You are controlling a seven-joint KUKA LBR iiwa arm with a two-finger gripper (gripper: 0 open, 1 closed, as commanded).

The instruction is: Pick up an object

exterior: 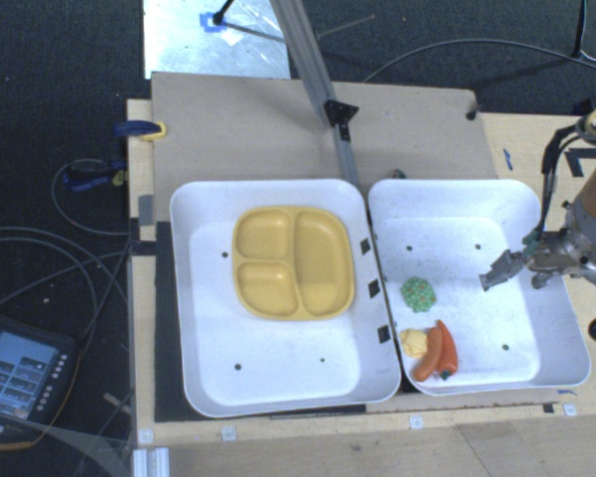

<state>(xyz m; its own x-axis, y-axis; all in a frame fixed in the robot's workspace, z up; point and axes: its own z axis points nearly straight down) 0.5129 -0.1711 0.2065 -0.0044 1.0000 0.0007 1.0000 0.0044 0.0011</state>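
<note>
The approach step is in hand: the hand (517, 266), spread and holding nothing, hovers at the frame's right over the right bin (457, 202). Next it must drop onto the green toy (417, 292) (nearest, lower left of it).

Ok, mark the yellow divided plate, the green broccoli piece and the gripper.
yellow divided plate (293, 262): camera view, middle ridge between its compartments.
green broccoli piece (417, 292): camera view, centre of its top.
gripper (517, 271): camera view, midway between its fingertips.
</note>
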